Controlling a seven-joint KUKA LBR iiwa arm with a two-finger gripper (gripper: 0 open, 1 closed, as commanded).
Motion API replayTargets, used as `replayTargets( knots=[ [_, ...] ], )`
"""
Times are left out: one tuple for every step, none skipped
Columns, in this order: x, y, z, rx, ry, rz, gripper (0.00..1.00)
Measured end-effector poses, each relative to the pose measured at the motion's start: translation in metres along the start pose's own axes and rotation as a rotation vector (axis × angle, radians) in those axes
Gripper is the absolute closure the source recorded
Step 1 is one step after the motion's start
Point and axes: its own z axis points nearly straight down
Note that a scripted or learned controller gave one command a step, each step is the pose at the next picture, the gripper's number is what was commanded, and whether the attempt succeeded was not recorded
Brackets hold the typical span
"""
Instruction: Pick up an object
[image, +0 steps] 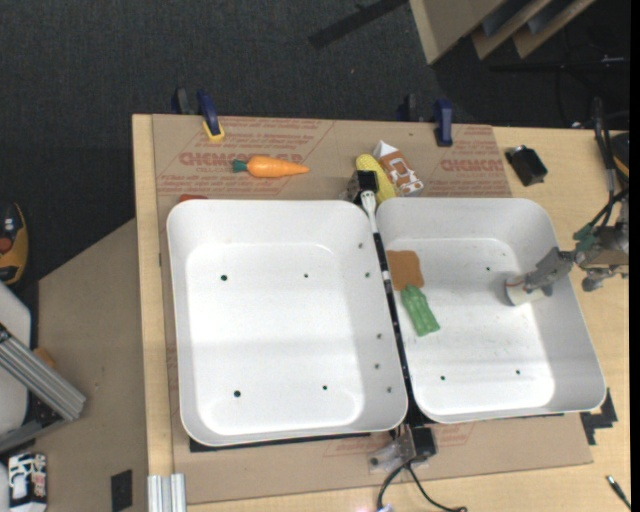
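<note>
The gripper (545, 272) hangs low over the right bin (560, 375), near its right wall, beside a small pale object (516, 293) that it seems set to pick; its grip cannot be told. A brown square (405, 268) and green strip (420, 310) lie by that bin's left wall.

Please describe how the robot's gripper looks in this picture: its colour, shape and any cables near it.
The gripper enters from the right edge over the right bin. It looks grey and metallic, narrow and angular, with a pale rounded tip. Behind it sits a blockier grey part with small greenish details, and dark thin cables hang near it at the edge.
</note>
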Motion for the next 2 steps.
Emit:
replayTargets(
  knots=[
    [0.000,0.001,-0.011,-0.003,-0.002,-0.001,1.00],
    [-0.016,-0.017,-0.043,-0.005,-0.003,0.002,1.00]
  ],
)
